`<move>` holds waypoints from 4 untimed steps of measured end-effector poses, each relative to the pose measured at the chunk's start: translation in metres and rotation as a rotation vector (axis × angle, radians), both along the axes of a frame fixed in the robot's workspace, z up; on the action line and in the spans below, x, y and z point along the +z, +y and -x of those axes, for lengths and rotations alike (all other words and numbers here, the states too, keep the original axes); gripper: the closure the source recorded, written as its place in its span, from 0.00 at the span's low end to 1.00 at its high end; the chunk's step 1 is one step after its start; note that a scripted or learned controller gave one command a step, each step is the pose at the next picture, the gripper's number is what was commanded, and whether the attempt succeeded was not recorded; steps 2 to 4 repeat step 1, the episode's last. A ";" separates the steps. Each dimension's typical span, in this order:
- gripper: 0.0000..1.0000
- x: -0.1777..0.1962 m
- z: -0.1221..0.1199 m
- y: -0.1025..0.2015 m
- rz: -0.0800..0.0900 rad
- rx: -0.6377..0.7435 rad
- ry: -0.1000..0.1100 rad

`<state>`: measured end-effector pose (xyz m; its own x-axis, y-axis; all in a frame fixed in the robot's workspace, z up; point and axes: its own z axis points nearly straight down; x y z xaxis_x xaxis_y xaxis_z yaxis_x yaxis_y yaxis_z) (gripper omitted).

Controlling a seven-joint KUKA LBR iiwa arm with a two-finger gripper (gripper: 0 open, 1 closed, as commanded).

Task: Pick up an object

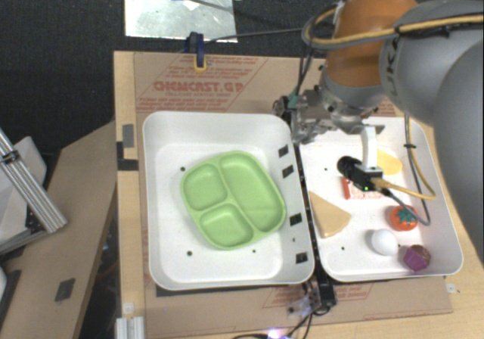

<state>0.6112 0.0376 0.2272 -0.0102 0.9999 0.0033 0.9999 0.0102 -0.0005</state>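
Approach step: your claw (306, 124) at right bin's (355, 256) far corner, state can't tell. Next: centre over yellow wedge (330, 216).

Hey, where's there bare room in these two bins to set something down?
In the left shallow white bin, bare floor rings the green three-compartment plastic plate, widest along the near edge and left wall. The right white bin is crowded: tan wedge, white ball, purple lump and orange-red toy fruit fill its near half.
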 end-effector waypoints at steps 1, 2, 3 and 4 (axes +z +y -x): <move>1.00 0.007 0.021 0.058 0.000 0.000 0.000; 1.00 0.007 0.021 0.058 0.000 0.000 0.000; 1.00 0.007 0.021 0.058 0.000 0.000 0.000; 1.00 0.007 0.021 0.058 0.000 0.000 0.000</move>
